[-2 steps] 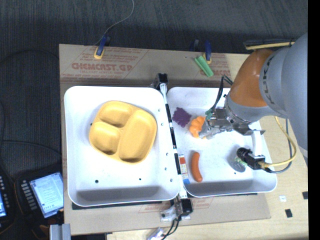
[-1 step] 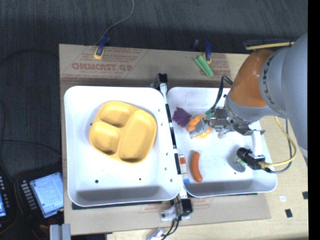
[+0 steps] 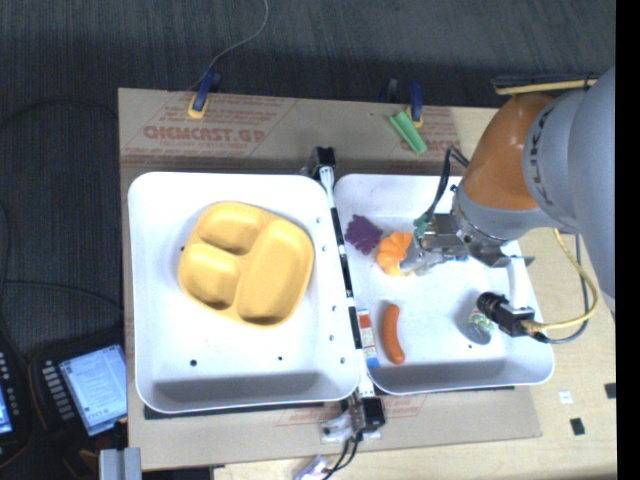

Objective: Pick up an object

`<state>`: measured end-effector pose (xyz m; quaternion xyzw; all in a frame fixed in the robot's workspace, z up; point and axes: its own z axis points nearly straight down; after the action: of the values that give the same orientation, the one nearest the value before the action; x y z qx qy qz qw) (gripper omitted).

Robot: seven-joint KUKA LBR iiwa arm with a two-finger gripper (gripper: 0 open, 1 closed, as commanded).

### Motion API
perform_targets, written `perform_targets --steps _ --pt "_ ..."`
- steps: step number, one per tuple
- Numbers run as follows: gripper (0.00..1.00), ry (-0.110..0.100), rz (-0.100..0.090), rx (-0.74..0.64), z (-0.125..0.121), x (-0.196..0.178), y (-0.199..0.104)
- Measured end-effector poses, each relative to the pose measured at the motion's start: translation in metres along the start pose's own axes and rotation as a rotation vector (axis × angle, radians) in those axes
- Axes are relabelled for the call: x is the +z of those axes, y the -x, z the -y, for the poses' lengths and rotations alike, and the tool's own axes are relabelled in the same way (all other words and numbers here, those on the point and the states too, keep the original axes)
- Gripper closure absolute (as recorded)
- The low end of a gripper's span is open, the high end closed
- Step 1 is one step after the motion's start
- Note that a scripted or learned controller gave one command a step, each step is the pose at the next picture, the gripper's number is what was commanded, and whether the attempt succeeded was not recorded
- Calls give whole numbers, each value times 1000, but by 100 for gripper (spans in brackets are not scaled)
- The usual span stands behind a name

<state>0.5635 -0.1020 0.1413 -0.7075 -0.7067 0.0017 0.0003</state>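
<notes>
The arm reaches in from the right, and its tool [image 3: 424,256] sits low in the right bin [image 3: 440,368], right against an orange toy [image 3: 393,251] — touching it or nearly so. Whether the tool is open or closed cannot be told from this angle, and nothing is clearly seen clamped in it. Just left of the orange toy lies a purple toy [image 3: 362,233], the two touching or almost. Lower in the same bin a red-orange sausage [image 3: 393,332] lies lengthwise, well apart from the tool. The left bin [image 3: 160,368] holds a big yellow bread-shaped lump [image 3: 246,261]. A green clip [image 3: 408,131] lies on the counter [image 3: 150,133] behind the bins.
</notes>
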Motion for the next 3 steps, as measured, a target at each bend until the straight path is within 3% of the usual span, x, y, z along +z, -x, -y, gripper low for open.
perform_targets --steps 1,2,3 --pt "0 0 0 0 0 0 0" --pt "100 0 1 1 0 -10 0" --pt "0 0 1 1 0 -9 0"
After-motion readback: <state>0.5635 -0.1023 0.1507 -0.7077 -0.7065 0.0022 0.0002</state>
